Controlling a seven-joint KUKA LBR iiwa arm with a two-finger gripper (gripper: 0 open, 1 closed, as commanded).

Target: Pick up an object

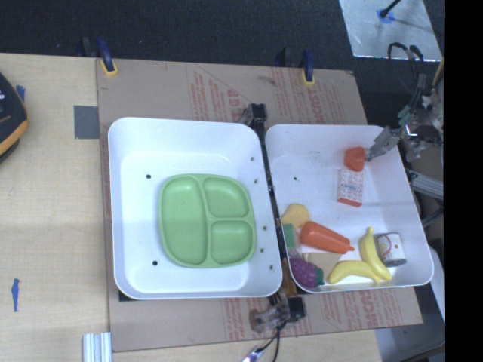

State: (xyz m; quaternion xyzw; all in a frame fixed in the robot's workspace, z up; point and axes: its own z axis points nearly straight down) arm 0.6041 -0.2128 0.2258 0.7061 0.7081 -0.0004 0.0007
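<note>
- My pincer (375,151) reaches in from the right edge of the view, over the upper right corner of the right bin (317,138), its grey tip pointing down and to the left.
- Just beside that tip, on its left, sits a small red block (355,158) on the bin floor. It looks to be touching the tip or very nearly so; I cannot tell which.
- I cannot tell how my pincer is set from this slant, and nothing shows in its hold, so I count it as carrying nothing.
- The relation that matters: the red block lies leftward and slightly below my tip in the view, the nearest thing by far. It is compact, with no clear long axis, so I judge its orientation matters little.
- Just below the block lies a flat red-and-white packet (349,187), its long axis running up and down the view. It is close enough that a sloppy descent might catch its top edge.
- The other things are well apart from me, toward the bin's lower side: an orange carrot (324,237), a banana (365,262), a small can (391,249), a purple piece (306,272).
- The left bin (136,202) holds a green divided plate (206,219), far from my reach for now.
- My judgement: a short shift left to centre over the red block comes first.
</note>
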